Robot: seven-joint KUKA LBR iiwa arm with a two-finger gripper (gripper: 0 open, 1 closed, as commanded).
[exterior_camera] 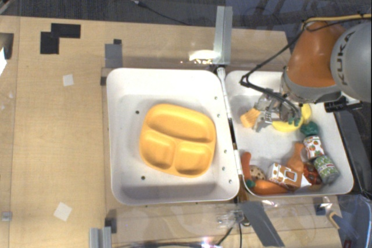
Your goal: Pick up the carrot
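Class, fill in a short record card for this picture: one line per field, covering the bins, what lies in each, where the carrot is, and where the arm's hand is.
left bin: holds a yellow divided tray
right bin: holds a heap of small toy foods and packets
carrot: orange, lying near the front edge of the right bin, beside a small carton
hand: over the rear part of the right bin, near a yellow wedge and a banana
carrot and hand: apart; carrot not picked up
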